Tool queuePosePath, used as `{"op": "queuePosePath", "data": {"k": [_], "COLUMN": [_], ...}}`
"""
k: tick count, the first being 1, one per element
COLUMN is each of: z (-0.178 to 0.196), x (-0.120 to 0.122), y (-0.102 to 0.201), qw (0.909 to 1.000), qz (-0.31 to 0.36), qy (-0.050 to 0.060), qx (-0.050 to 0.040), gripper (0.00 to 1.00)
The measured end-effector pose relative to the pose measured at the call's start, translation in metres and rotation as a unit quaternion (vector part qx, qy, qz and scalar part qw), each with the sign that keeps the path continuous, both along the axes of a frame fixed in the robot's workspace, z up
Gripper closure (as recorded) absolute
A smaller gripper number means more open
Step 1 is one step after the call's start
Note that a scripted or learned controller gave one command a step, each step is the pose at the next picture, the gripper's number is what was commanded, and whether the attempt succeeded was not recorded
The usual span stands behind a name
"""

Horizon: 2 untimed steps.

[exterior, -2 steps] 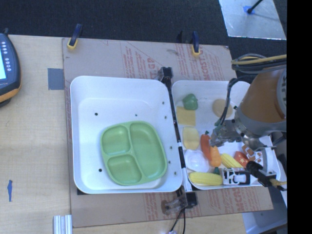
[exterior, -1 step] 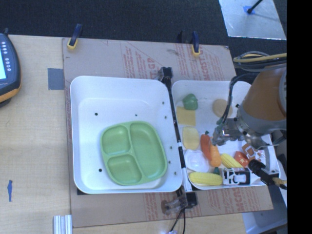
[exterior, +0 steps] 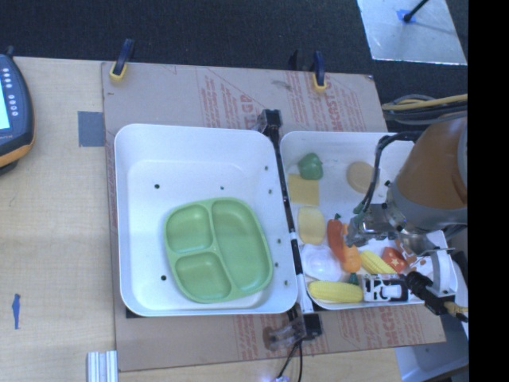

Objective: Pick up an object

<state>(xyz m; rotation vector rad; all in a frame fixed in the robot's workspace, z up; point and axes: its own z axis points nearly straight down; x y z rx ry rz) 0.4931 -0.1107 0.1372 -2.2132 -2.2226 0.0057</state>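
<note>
The right bin (exterior: 334,140) holds several toy foods: a green pepper (exterior: 310,165), two pale yellow blocks (exterior: 303,189) (exterior: 310,225), a tan round piece (exterior: 359,175), an orange carrot (exterior: 337,241), a corn cob (exterior: 375,262), a yellow banana (exterior: 334,292), a red piece (exterior: 393,258) and a whitish piece (exterior: 318,263). My gripper (exterior: 363,229) hangs low over the bin's right half, just right of the carrot and above the corn cob. The arm's wrist and orange band (exterior: 433,165) hide the bin's right side.
The left bin (exterior: 143,157) holds a green divided plate (exterior: 216,249). A black and white tag (exterior: 386,289) lies at the right bin's front edge. A pendant (exterior: 12,110) rests on the bench at far left. Clamps (exterior: 121,62) (exterior: 318,74) pin the cardboard base.
</note>
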Motion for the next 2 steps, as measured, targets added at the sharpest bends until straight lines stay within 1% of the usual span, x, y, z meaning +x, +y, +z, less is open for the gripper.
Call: {"op": "queuePosePath", "data": {"k": [2], "z": [0.0204], "x": [0.0003], "y": [-0.0017], "qw": [1.0000], "qz": [0.001], "qy": [0.001], "qx": [-0.0001], "gripper": [1.00]}}
